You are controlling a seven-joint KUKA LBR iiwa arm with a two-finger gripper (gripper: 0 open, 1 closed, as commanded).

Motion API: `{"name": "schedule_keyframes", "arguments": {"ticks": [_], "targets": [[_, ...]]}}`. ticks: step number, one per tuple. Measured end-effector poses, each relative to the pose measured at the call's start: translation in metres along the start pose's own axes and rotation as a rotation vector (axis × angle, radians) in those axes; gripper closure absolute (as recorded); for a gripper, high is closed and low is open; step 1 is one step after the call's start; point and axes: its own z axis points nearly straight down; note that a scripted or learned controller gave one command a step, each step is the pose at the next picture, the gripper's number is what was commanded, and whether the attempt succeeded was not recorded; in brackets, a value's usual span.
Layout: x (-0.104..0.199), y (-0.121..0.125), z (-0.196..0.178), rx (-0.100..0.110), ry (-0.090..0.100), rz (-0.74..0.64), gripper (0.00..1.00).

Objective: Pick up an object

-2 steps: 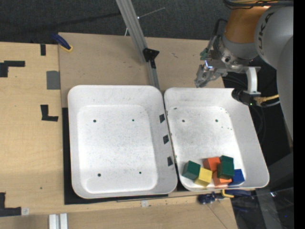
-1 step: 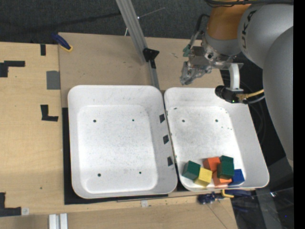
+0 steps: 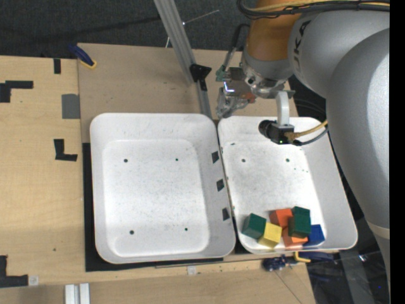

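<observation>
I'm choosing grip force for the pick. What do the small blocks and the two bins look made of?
The blocks look like painted wood or hard plastic: solid matte colours, crisp edges, though the view leaves this open. The right bin and left bin look like smooth moulded white plastic, with rounded rims and a slight sheen.

Glossy white plastic bins [image 3: 101,170], faintly speckled, sit on a matt, wood-look bench [image 3: 38,189]. Arm [image 3: 354,75]: smooth grey shell, satin sheen. Blocks [image 3: 285,227] look matt, smooth. Brushed metal bar [image 3: 180,40], upper middle.
</observation>
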Motion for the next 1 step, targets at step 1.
{"name": "schedule_keyframes", "arguments": {"ticks": [1], "targets": [[0.0472,0.0095,-0.0022,-0.002,0.000,0.001,1.00]]}}
